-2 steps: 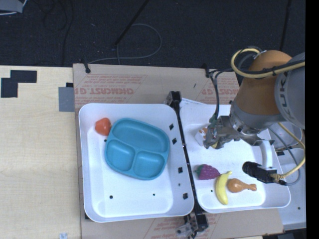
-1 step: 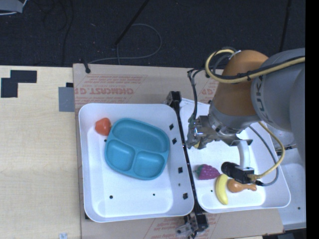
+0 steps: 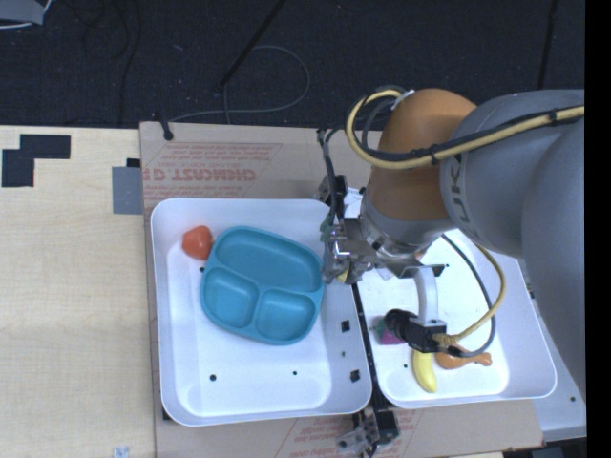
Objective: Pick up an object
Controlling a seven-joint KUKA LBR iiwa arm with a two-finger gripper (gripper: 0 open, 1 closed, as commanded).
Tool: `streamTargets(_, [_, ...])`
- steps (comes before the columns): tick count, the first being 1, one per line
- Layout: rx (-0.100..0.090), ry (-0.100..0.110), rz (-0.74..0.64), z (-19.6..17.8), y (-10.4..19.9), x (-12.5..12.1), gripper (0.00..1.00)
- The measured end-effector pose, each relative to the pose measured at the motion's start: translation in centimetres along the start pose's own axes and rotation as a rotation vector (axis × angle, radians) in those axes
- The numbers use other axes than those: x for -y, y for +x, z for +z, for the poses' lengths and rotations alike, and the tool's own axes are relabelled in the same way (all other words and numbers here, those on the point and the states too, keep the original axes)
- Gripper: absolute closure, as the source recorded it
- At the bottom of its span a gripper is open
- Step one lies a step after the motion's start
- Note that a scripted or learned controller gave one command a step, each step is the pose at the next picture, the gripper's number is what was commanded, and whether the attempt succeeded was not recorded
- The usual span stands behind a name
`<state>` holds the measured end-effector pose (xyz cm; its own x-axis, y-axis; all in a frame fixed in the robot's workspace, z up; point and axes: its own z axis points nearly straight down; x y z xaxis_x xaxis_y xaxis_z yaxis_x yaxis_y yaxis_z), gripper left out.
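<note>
Bright, even overhead light whitens the two bins almost to glare, shadows stay soft, and the dark background looks grainy.

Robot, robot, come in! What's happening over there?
Gripper low over the divide between the two bins, grip not readable. Blue tray and orange ball in left bin. Banana in right bin, arm overhead.

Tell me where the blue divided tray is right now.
The blue divided tray lies in the left bin, toward its far side, with the orange-red ball touching its upper-left edge.
</note>
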<state>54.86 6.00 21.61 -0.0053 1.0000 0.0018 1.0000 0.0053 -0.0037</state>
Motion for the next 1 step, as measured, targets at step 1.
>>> streamTargets(1, [0.001, 0.000, 0.002, -1.39, 4.97, 0.02, 1.00])
